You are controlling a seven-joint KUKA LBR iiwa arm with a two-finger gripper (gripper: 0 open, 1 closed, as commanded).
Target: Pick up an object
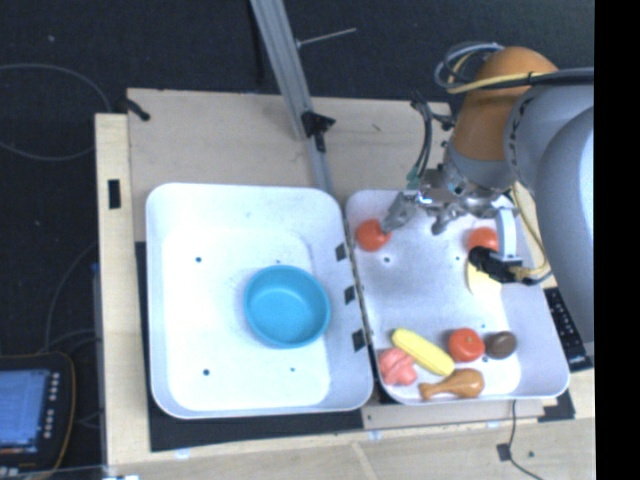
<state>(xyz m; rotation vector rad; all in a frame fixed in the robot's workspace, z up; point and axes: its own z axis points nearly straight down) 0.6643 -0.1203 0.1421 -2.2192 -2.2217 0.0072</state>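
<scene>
Since the camera sits at a slant, we start at the near edge, in the bin on the view's right [430, 288]. A brown drumstick [453, 384] lies closest to us, with a pink lump [398, 367] just beside it toward the other bin. A yellow banana [422, 351] lies tilted right behind those two, touching or nearly touching both. Next along are a red tomato [464, 344] and a small dark brown piece [500, 345], pretty much side by side.

Over in the left-hand bin [200, 228], a blue bowl [287, 305] stands upright around the middle, all on its own.

Further back in the right-hand bin, something pale yellow [478, 280] is partly covered, and we can't tell what it is. Behind it sits a red-orange piece [483, 238] under the wrist.

At the far end, the gripper [418, 216] hangs over the bin with its fingers spread apart and nothing between them. One fingertip [396, 214] points at an orange-red ball [372, 234] in the far corner by the divider, just beside it; we can't tell if they touch. So nothing is picked up yet.

Beyond the bins, a grey metal pole [285, 58] leans across the bench [220, 138].
</scene>
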